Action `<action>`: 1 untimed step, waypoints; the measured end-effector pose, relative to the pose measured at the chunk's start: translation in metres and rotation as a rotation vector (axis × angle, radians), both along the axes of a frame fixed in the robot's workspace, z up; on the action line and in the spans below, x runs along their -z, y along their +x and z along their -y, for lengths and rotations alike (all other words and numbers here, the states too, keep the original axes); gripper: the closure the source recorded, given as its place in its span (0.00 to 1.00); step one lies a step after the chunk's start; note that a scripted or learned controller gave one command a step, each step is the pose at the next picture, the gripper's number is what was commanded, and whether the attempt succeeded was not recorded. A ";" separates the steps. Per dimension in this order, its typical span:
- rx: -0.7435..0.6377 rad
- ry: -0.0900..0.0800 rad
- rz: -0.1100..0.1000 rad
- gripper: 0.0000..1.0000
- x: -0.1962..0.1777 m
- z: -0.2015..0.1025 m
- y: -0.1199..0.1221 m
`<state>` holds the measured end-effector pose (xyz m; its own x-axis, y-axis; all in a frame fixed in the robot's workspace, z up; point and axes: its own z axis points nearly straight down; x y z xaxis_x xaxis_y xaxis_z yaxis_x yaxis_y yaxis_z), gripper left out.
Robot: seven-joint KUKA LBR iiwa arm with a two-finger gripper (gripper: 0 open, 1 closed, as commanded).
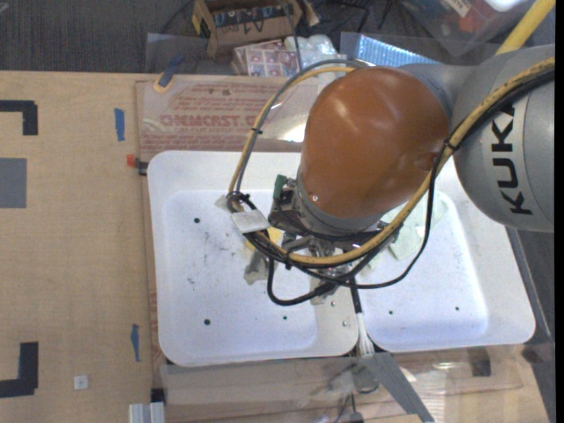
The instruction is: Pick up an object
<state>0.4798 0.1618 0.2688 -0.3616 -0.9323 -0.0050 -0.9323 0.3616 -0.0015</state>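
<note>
Two shallow, glossy white plastic bins (203, 324)

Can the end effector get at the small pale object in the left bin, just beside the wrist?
Probably yes: the arm hangs directly over the left bin, and the pale object lies uncovered beside the wrist.

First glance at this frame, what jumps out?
The arm's big orange band sits dead centre, over the seam between the two white bins, hiding most of what lies under it. Black and yellow cables loop out from beneath it over the left bin. Top left, a worn sheet with red lettering lies on the wooden bench.
</note>
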 end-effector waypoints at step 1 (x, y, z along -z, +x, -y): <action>-0.180 0.001 0.003 0.00 -0.004 -0.020 0.037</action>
